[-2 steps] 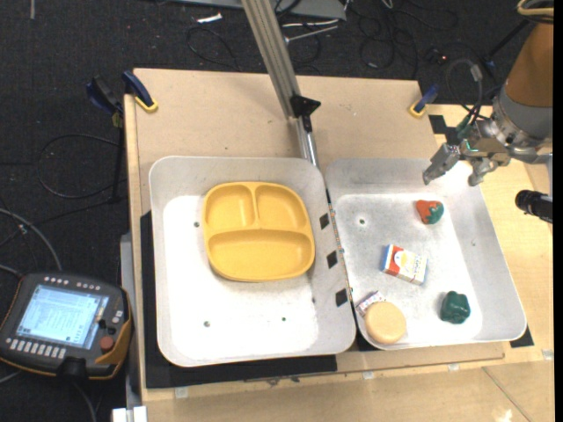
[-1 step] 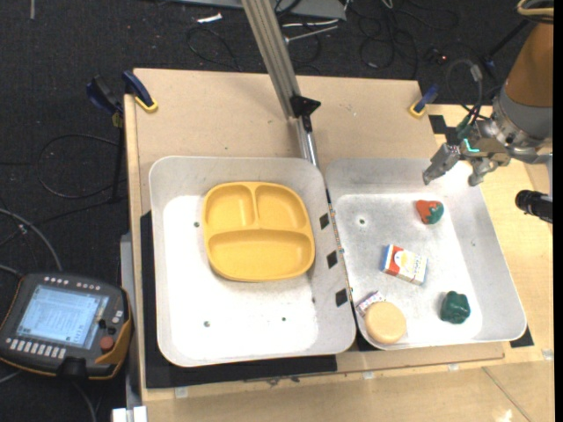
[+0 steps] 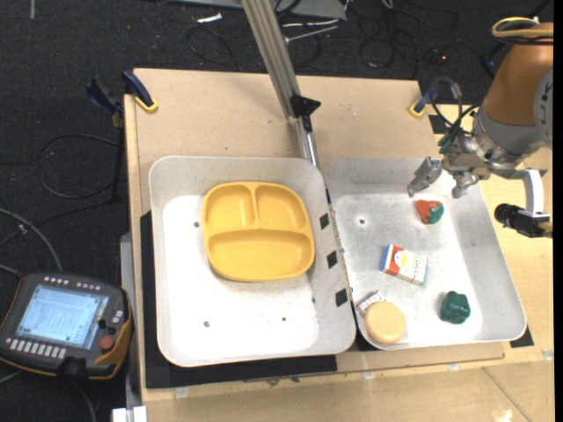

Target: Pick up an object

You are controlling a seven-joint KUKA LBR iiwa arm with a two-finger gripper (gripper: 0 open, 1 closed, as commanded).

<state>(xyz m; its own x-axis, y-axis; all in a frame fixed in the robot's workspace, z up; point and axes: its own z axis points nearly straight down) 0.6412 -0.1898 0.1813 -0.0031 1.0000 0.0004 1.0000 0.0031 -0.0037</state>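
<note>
The camera view shows us a tan worktop [image 3: 220, 112] bearing two shallow white bins side by side. In the left bin [image 3: 176, 323] we see a yellow divided tray [image 3: 259, 231] with three compartments, lying flat toward the bin's far half.

The right bin [image 3: 369, 209] holds four objects, all apart from one another. A small red object [image 3: 429, 211] with a green top lies near the far right. A small white carton [image 3: 404, 264] with red, yellow and blue print lies near the middle. A dark green object [image 3: 455, 307] lies near the front right corner. A round tan disc [image 3: 385, 323] sits at the front left, just beside a small white card with pink print.

The arm [image 3: 519, 95] reaches in from the right, its orange band above the grey wrist. We see the gripper [image 3: 442, 178] over the far right part of the right bin, its two fingers spread apart with nothing between them. The red object lies just in front of the fingers, close to them; we cannot tell whether they touch it.

A teach pendant [image 3: 62, 323] with a lit screen rests on the floor at the lower left.
</note>
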